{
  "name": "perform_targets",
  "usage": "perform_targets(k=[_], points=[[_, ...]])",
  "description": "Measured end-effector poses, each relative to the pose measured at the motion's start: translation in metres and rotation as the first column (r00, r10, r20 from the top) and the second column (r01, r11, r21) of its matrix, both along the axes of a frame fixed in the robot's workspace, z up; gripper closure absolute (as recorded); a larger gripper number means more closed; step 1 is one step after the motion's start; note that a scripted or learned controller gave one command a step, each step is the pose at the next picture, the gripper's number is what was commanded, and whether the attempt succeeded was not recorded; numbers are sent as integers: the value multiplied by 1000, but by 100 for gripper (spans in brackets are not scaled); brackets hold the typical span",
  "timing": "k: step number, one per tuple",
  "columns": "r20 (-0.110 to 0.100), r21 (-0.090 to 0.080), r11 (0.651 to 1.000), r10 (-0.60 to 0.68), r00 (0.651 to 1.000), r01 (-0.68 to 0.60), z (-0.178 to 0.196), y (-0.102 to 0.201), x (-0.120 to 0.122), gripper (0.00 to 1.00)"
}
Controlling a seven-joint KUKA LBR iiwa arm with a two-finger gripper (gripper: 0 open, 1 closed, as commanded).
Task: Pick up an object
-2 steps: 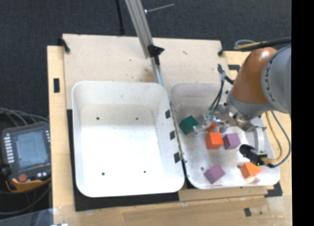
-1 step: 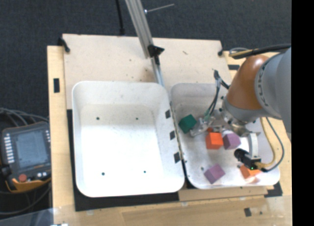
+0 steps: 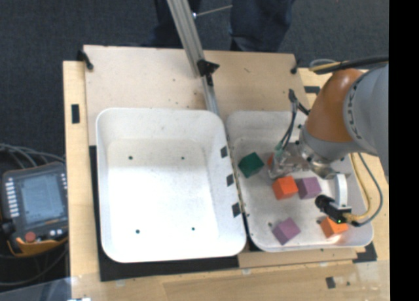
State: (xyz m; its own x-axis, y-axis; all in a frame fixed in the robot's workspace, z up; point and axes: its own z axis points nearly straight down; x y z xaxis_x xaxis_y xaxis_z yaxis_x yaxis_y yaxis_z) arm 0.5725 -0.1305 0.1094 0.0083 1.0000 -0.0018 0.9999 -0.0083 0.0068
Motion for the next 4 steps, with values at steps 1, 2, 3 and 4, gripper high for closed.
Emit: perform_targets(k=[1,2,3,4], points=[[-2,0,1000,10,1000,-10,47,-2,10,100],[1,0,1000,12,1000,-12,102,3,19,100],[1,0,1000,12,1000,-12,157,2,21,100],[-5,2,1000,14,1000,-14,162,51,1,100]])
